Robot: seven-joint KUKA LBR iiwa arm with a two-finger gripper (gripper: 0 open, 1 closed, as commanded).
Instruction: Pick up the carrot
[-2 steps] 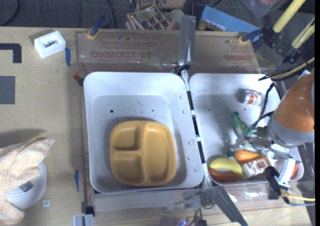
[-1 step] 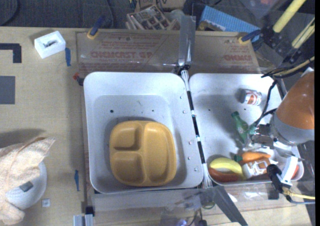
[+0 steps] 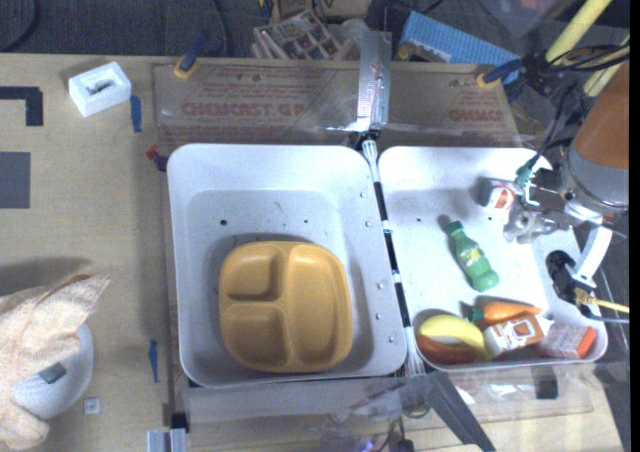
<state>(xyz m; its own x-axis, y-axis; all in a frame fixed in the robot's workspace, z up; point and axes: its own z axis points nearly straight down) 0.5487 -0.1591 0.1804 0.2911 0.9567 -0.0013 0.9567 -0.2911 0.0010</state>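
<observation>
Gripper (image 3: pixel 527 212) hangs over the right bin (image 3: pixel 420 172) near its far right side, too blurred to judge its grip. Well apart, the carrot (image 3: pixel 503 311) lies at the near wall, partly hidden among a banana (image 3: pixel 447 327) and carton (image 3: pixel 515 332).

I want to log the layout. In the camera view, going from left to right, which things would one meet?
Cloth → white box → yellow tray → green bottle → carrot → gripper. The banana and carton beside the carrot overlap it, so I leave them out.
</observation>
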